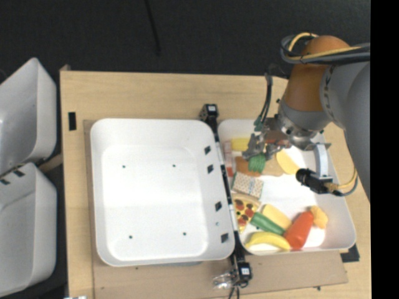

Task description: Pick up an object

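Note:
My gripper (258, 148) reaches down into the back left part of the right bin (340, 232), under the orange-banded wrist (305, 89). Directly below it lies a small green toy (256, 164) with an orange piece beside it; the gripper hangs over it and hides part of it. A yellow block (240, 144) lies just to the gripper's left. To its right rests a pale yellow oval (285, 162). Whether anything is held cannot be made out.
In the same bin lie a tan cracker (247, 183), a pizza slice (245, 211), a yellow-green corn cob (270, 217), a banana (268, 242), a red bottle (299, 229) and a small orange toy (320, 215). The left bin (100, 167) adjoins it.

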### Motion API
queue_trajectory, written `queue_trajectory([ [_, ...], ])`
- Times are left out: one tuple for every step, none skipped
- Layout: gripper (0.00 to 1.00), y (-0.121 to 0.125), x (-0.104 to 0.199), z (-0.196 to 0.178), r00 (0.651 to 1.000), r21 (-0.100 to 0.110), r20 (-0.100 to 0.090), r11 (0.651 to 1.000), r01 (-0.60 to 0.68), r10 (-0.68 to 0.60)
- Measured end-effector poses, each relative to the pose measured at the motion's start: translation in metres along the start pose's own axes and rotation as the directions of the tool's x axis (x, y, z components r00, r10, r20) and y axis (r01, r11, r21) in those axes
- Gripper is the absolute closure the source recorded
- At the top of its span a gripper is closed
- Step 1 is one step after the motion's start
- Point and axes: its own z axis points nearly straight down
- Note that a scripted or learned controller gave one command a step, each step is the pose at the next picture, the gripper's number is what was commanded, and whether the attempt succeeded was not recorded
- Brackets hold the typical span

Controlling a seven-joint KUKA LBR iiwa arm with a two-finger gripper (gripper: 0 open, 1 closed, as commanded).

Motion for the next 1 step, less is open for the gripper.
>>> queue_trajectory([
  [1.0,-0.0978,0.069,-0.0796,1.0,0.005,-0.004,1.0,0.001,-0.001],
])
